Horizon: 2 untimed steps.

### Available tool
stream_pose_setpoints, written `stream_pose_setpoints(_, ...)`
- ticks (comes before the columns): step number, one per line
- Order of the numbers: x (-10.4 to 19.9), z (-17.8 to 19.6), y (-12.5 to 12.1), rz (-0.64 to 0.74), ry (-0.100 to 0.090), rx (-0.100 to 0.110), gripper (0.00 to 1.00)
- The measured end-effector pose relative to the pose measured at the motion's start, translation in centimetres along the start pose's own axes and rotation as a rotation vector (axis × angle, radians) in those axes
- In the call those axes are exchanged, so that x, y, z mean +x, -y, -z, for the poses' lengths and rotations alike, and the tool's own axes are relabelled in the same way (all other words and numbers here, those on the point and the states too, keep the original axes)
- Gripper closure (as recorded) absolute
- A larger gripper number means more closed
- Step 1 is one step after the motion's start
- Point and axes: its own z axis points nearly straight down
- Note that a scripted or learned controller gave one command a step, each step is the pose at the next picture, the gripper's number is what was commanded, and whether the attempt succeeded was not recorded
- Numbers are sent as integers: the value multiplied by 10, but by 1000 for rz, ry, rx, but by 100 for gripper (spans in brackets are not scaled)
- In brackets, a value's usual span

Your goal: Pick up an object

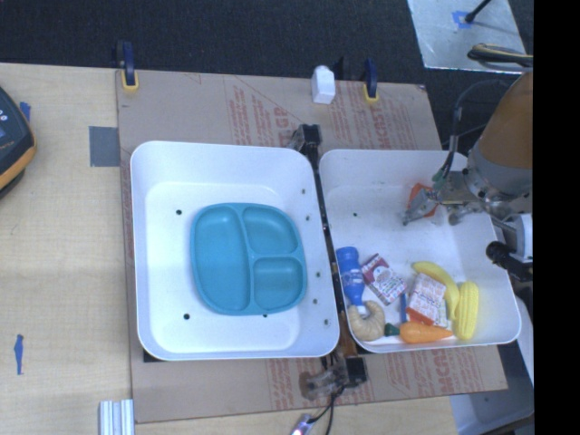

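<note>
My gripper (433,208) hangs low over the upper middle of the right bin (381,166), with the grey arm and its orange band (507,130) reaching in from the right. A small orange-red thing (419,191) sits right at the gripper's upper left; I cannot tell whether it is held. The other objects lie along the bin's front: a blue bottle (348,270), a red and white packet (384,281), a second packet (426,299), a banana (437,275), a yellow corn cob (467,309), an orange carrot (424,333) and a beige pastry (367,321).
The left bin (159,175) holds a blue divided plate (247,257). A rim runs between the two bins (321,234). Clamps stand at the board's back edge (369,80). A dark device (11,139) lies at the far left of the bench.
</note>
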Motion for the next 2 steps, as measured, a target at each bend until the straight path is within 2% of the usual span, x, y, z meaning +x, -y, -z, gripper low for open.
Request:
stream_pose_setpoints(1, -2, -25, -56, -1, -1, -1, 0)
stream_pose_setpoints(2, -8, 33, -10, -1, -1, -1, 0)
